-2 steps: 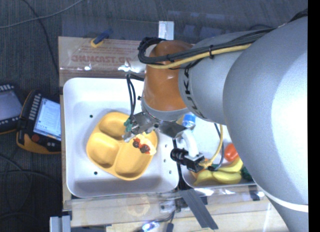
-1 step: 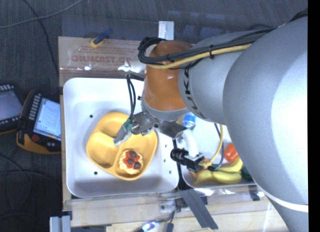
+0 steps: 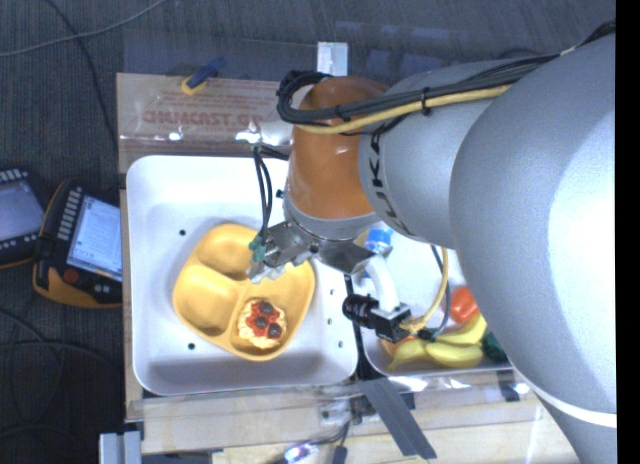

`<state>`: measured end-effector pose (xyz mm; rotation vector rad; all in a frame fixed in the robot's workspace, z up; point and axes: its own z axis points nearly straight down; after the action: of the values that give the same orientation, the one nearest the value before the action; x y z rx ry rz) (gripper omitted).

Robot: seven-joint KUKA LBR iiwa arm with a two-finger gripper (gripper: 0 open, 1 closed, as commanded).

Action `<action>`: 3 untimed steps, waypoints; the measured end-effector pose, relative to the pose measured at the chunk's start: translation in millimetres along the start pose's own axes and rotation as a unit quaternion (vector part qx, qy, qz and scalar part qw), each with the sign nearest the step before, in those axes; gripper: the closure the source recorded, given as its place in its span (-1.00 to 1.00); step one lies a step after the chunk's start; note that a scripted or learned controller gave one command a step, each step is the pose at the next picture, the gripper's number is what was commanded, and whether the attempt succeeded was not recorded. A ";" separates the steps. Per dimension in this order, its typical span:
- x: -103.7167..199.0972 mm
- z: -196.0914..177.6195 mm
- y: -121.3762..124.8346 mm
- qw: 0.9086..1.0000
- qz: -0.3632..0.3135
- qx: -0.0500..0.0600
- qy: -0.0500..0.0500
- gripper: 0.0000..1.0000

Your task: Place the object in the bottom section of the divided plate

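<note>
A yellow divided plate [image 3: 205, 287] lies in the left white bin [image 3: 160, 202]. A small red object with dark spots [image 3: 262, 318] rests in the plate's lower right section, nearest the front of the bin. My gripper [image 3: 270, 255] hangs over the plate's right edge, just above and behind the red object, apart from it. Nothing shows between the gripper and the object. The grey and orange arm reaches in from the right and covers much of the right bin.
The right bin [image 3: 372, 370] holds yellow bananas [image 3: 445, 352], an orange-red piece [image 3: 461, 304] and a small blue item [image 3: 378, 241], partly hidden under the arm. A handheld controller [image 3: 80, 247] lies on the floor at the left.
</note>
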<state>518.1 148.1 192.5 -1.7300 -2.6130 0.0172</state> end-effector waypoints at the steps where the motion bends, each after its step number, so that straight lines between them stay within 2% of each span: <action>1: 0.0 0.1 0.0 1.000 0.000 0.000 0.000 -1.00; 2: 10.3 -81.1 -32.8 0.998 0.056 -0.004 -0.002 -1.00; 3: 10.4 -87.3 -32.0 0.998 0.055 -0.001 -0.003 1.00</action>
<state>485.6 145.7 280.1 -1.8761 -2.5191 0.0211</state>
